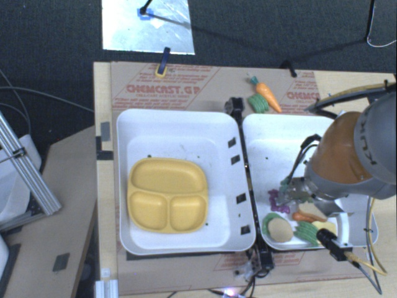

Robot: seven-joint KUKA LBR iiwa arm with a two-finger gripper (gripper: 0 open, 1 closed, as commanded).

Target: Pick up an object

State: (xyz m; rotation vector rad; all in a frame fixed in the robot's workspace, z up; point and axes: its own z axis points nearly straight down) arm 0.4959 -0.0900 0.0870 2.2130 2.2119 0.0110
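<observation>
My gripper (289,194) is low in the right bin (273,135), near its front left area, with the grey arm and its orange band above it to the right. A small purple object (273,198) lies just left of the gripper, touching or nearly touching it. In front of it lie an orange piece (308,216), a beige round object (280,230) on something green, and a green ridged object (306,231). The view does not show anything between the fingers.
The left bin (180,126) holds a yellow divided plate (167,194). A toy carrot (268,94) with a green piece (257,103) lies on the bench behind the right bin. A blue and yellow tool (163,63) lies at the back left.
</observation>
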